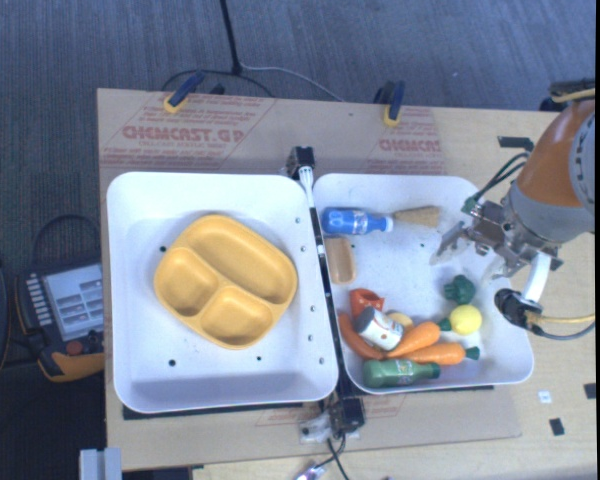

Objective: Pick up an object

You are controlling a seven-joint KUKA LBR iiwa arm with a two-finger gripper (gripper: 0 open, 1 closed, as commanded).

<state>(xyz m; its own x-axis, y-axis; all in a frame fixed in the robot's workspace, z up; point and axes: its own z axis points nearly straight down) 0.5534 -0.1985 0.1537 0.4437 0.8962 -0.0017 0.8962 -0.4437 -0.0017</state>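
Camera view: gripper (458, 240) spread wide, holding nothing, above the right bin (500, 373), just beside the green ball (459, 289). Risk: closing between items grabs air. Toward the bin's near edge, carrots (428, 344), green bottle (400, 372) and lemon (465, 319) crowd together; nudges likely. Blue bottle (352, 221) lies apart. Yellow tray (225, 280) sits in the left bin.

The brown board (280, 133) covering the bench carried red print along its far edge: near the far left corner it read "CHEMCAST GP" (183, 134) in outlined capitals, with smaller red lines above and below too faint to read. Toward the far right corner the same "CHEMCAST" wording (412, 145) appeared, partly cut off. Labels on the bottles in the right bin were unreadable
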